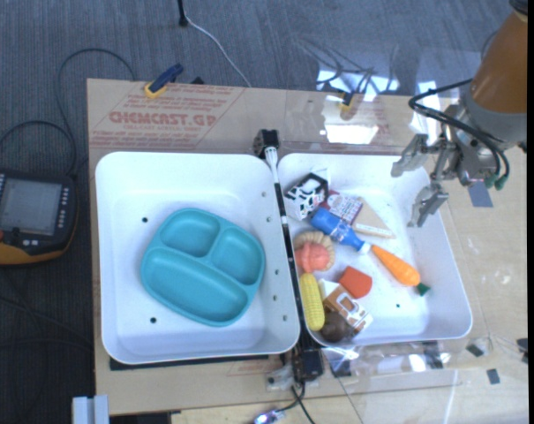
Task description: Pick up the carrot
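Gripper [421,182] hangs over the upper right part of the right bin [450,276], fingers spread apart with nothing between them: one finger [410,155] points toward the bin's far rim, the other [428,203] angles down toward the bin floor. Arm [500,69] comes in from the right; its orange band is cut off by the frame's top right corner, and the wrist hardware behind the fingers is a tangle of cables, hard to resolve. Carrot [397,266] lies on the bin floor below and slightly left of the gripper, apart from the lower finger, orange body slanting down to the right with a small green tip at its lower right end. Left of the gripper sit a blue bottle [340,228], a cream wedge [372,229] beside it and a black-and-white cow-patterned item [307,194]. Further below and left of the gripper: a pink round item [313,255], a yellow corn cob [312,299], an orange-red block [356,282] and a brown-and-white packet [344,311] partly overlapping something dark I cannot identify. Well left of the gripper, the left bin [125,193] holds a teal divided plate [204,266]. Beyond the gripper, glare on a clear sheet hides the bench surface [205,117] there.
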`<state>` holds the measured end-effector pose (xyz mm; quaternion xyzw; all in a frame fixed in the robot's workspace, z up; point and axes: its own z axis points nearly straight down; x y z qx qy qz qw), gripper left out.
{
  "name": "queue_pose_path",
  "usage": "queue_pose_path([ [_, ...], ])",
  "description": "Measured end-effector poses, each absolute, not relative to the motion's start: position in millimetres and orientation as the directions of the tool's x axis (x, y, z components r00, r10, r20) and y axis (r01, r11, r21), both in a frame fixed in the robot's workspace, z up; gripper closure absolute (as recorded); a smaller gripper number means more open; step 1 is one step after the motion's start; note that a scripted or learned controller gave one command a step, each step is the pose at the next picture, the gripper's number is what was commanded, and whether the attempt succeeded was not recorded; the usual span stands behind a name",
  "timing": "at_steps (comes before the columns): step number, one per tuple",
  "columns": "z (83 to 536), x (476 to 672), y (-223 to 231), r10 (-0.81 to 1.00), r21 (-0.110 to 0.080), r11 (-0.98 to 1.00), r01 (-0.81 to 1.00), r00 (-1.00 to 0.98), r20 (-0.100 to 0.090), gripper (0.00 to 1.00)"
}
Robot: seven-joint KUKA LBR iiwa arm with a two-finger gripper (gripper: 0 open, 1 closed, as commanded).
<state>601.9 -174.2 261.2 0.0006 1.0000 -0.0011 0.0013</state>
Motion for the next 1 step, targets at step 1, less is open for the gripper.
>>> queue_pose_path([
  [1, 115.6, 568.6, -185.5, -0.225, 0.003, 0.974, -0.225, -0.974, 0.006, 0.00],
])
